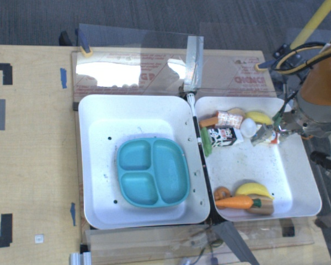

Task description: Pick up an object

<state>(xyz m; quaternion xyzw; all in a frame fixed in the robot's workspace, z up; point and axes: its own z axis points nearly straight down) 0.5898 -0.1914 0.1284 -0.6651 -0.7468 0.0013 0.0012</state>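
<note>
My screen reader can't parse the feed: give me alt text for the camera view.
The gripper hovers at the far end of the right bin, beside a banana and small packages; a carrot and a second banana lie at its near end. The left bin holds a teal divided plate.

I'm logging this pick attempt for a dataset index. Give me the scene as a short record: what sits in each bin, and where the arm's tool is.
left bin: holds a teal three-compartment plate
right bin: holds toy food in two clusters
far cluster: carrot, small black-and-white carton, banana, other small items too blurred to name
near cluster: carrot, banana, brown piece
tool: over the right bin's far side, by the far cluster
grasp: cannot tell
</note>
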